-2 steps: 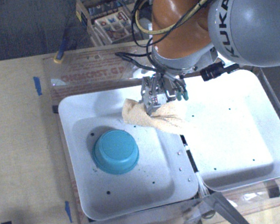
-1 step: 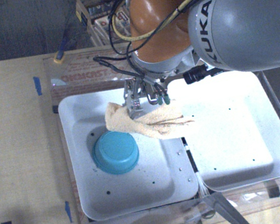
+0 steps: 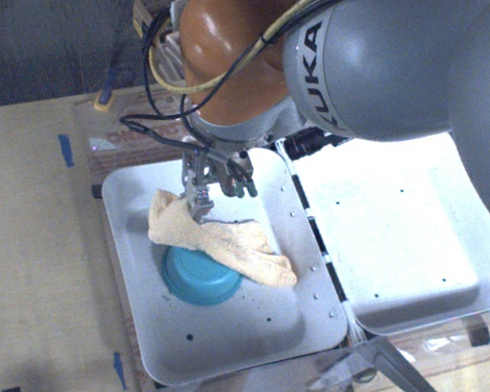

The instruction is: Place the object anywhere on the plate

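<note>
Here we see the arm (image 3: 368,39) reaching in from 3 o'clock, its gripper (image 3: 201,202) lowered into the left bin (image 3: 149,346). One finger (image 3: 197,197) touches the upper part of the cloth (image 3: 220,241), while the other prongs (image 3: 243,181) hang just beside it toward 2 o'clock — the claw stands apart, with no fabric visibly between its fingers, so we do not count the cloth as held.

The cloth — a pale yellow towel — runs from 10 o'clock to 4 o'clock across the bin floor. Its lower half is draped over the upper rim of the blue plate (image 3: 198,277), which sits near the bin's middle, toward 7 o'clock of the gripper. We judge the cloth to be the task's object: part of it already rests on the plate, but the thicker bunched end lies on the bare bin floor at 10 o'clock.

The gripper's position over that bunched end suggests why it is there: a pinch at the thickest fold gives the best hold on limp fabric. The right bin (image 3: 419,236) is brightly lit.
</note>
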Robot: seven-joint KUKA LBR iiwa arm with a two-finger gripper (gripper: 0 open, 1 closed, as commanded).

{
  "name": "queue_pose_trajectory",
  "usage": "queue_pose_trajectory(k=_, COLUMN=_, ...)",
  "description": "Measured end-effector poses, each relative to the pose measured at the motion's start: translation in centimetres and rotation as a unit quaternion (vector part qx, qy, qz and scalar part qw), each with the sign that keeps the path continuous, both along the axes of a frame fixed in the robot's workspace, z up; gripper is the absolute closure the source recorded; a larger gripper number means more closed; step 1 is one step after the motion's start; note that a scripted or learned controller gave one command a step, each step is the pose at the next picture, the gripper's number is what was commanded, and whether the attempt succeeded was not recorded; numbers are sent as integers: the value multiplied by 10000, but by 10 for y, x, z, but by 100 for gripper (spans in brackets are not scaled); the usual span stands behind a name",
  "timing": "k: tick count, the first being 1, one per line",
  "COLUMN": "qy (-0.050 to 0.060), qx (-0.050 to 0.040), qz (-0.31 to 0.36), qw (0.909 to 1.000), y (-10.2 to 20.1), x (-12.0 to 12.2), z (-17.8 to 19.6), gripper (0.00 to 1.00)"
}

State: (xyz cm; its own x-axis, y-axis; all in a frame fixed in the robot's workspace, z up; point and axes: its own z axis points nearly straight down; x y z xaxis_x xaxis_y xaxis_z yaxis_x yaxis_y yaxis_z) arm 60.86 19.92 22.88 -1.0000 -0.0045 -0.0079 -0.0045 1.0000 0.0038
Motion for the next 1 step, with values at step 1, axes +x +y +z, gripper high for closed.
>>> queue_pose_trajectory(k=1, qy=-3, qx=2, qz=-2, qw=10000, y=0, x=0, z=1, gripper=0)
